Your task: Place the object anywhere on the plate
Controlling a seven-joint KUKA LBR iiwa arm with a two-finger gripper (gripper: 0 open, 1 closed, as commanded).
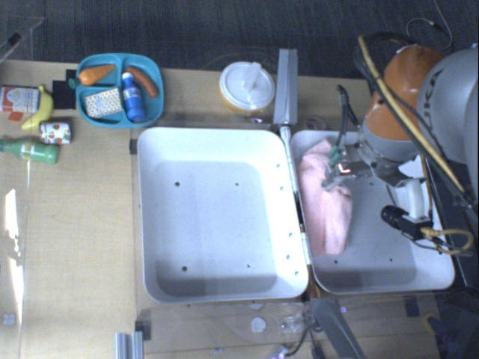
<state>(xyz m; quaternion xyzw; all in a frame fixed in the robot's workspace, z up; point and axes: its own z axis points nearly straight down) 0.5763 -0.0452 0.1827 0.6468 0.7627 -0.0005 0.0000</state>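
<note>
Pink cloth [327, 200], soft and crumpled, lies as a long bundle against the left wall of the right bin [389, 271], running from near the top edge down past the middle. Gripper [334, 169] sits directly over the upper part of the cloth, dark metal with a small red light showing; whether it is open or closed cannot be told from this slant, nor whether any cloth is caught in it. Arm [400, 126] is grey with a glossy orange band, entering from the right, with a yellow-and-black cable [397, 111] looped across it. Both bins are shallow, smooth white plastic with rounded corners; the left bin [217, 275] has a few small dark dots on its floor. A grey metal strip [284, 88] stands at the seam between the bins' upper ends. Beyond the bins on the pale wooden bench [67, 238]: a blue divided tray [153, 73] holding toy food, including an orange carrot shape and a blue bottle; a round white lid on a yellow cup [247, 87]; at far left a yellow banana [41, 109], a small printed can [55, 132] and a green bottle [30, 151] lying on its side.
</note>
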